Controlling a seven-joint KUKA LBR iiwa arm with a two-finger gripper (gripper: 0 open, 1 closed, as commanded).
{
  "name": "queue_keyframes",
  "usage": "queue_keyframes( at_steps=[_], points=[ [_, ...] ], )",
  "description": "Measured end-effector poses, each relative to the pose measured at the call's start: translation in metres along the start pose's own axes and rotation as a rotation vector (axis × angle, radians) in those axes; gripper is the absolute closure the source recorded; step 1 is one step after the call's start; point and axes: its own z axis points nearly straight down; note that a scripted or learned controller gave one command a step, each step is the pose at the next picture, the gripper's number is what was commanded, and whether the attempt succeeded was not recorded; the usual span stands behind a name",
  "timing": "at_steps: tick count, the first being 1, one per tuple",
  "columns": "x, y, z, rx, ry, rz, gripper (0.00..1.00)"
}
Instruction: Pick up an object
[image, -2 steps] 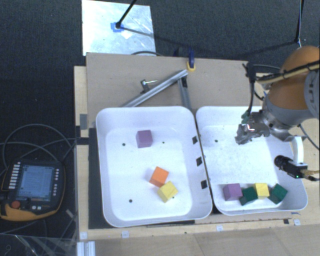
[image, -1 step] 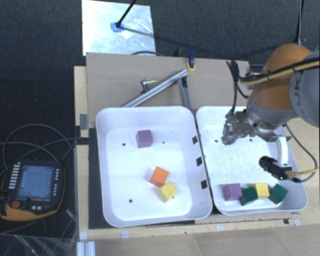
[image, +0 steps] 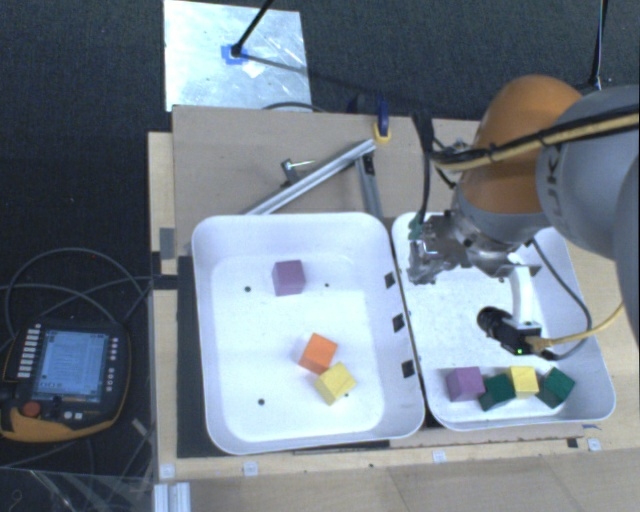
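The table (image: 165, 300) carries two shallow white bins side by side, with a brown board lying under their far ends. The grey arm (image: 590, 150) with its orange band (image: 520, 120) reaches in from the right and hangs over the far part of the right bin (image: 600, 395). The left bin (image: 215, 300) is the larger-looking of the two in this slanted view, and the right bin sits just beside it, their rims meeting along black clips. A metal rod (image: 310, 180) lies tilted on the board beyond the left bin. A control pendant (image: 62, 375) with a lit screen rests on the dark floor to the left of the table, its cable looping around it. The end effector (image: 425, 262) points down near the far left corner of the right bin, close to the shared rim; whether its jaws stand apart or together cannot be told from here, and nothing is seen between them. In the left bin a purple cube (image: 288, 277) sits toward the far side, apart from an orange cube (image: 319, 352) and a yellow cube (image: 335, 382), which touch each other nearer the front. Along the near wall of the right bin stand a purple block (image: 464, 382), a dark green block (image: 494, 391), a yellow block (image: 524, 379) and a second green block (image: 556, 386), close together in a row, well apart from the end effector.
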Motion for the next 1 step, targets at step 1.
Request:
queue_keyframes(
  at_steps=[1],
  points=[
    [0.0519,-0.0040,0.0125,0.003,0.000,0.002,1.00]
  ],
)
